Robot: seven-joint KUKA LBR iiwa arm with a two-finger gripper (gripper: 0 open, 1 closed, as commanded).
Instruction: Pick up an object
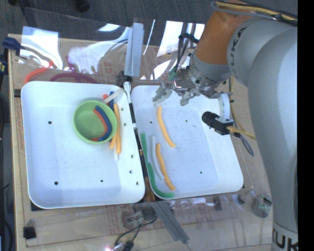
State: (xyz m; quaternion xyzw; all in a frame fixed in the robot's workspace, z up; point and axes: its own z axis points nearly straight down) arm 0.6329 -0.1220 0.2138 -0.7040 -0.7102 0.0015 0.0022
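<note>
My gripper (173, 96) hangs over the far left part of the right bin (220, 166), open, with nothing between its fingers (160, 94). Just below it a long orange stick (165, 126) lies on the bin floor. Closer to the front lie a second orange stick (165, 167), a pale grey stick (154, 153) and a green strip (150, 174) along the bin's left wall. In the left bin (57, 161) a green bowl (92, 123) holds blue and red curved pieces, with orange sticks (116, 135) beside it.
A grey upright post (134, 48) stands behind the seam between the bins. A black part (214, 122) juts from the arm over the right bin. Clutter and cables lie behind the left bin. The arm's large grey body fills the right side.
</note>
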